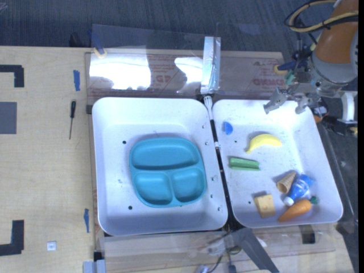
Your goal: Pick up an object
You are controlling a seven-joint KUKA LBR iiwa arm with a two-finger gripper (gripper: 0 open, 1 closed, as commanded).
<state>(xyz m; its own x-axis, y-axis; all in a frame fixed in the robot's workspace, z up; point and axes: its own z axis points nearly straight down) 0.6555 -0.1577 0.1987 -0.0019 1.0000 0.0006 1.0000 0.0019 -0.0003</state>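
— Where is gripper (286,102)?
— Above far corner of right bin (325,152), fingers spread open, holding nothing.
— And banana (263,142)?
— Lying in same bin, apart from gripper, near green piece (244,163).

Two white bins sit side by side on a wooden bench. The left bin (108,124) holds a blue divided tray (167,171) at its middle. In the right bin (324,152), a banana (263,142) lies above a green stick (244,163), a small blue piece (227,128) sits near the left wall, and a cone (286,181), bottle (299,189), carrot (296,210) and tan block (264,204) cluster toward the near right corner. The gripper (289,102) hangs over the bin's far right corner, fingers spread.
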